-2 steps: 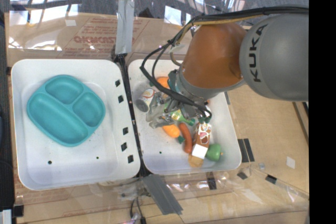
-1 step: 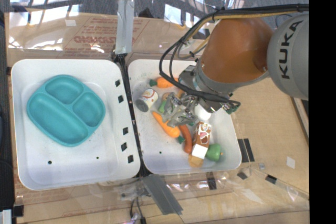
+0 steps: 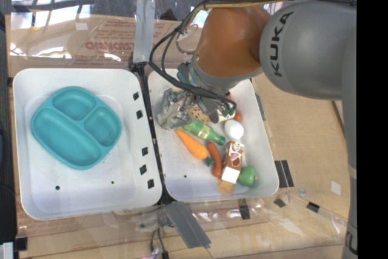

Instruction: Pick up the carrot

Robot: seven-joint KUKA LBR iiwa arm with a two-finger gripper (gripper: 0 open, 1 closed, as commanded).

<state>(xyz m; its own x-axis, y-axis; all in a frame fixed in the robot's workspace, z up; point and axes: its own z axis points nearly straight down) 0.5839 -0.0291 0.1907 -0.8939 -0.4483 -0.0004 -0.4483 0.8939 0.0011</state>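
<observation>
An orange carrot (image 3: 193,144) lies slanted on the floor of the right bin (image 3: 182,182), near its middle. My gripper (image 3: 174,107) hangs just above and to the left of it, over the bin's upper left part, pointing down. The arm's orange band and grey body cover the bin's back half. Nothing shows between the metal fingers, and the carrot rests apart from them.
Beside the carrot lie a green bottle (image 3: 205,130), a white egg (image 3: 234,130), a reddish sausage (image 3: 214,156), a small carton (image 3: 236,154), a green pepper (image 3: 247,176) and a white-tan block (image 3: 228,178). The left bin (image 3: 36,191) holds a teal divided plate (image 3: 76,125).
</observation>
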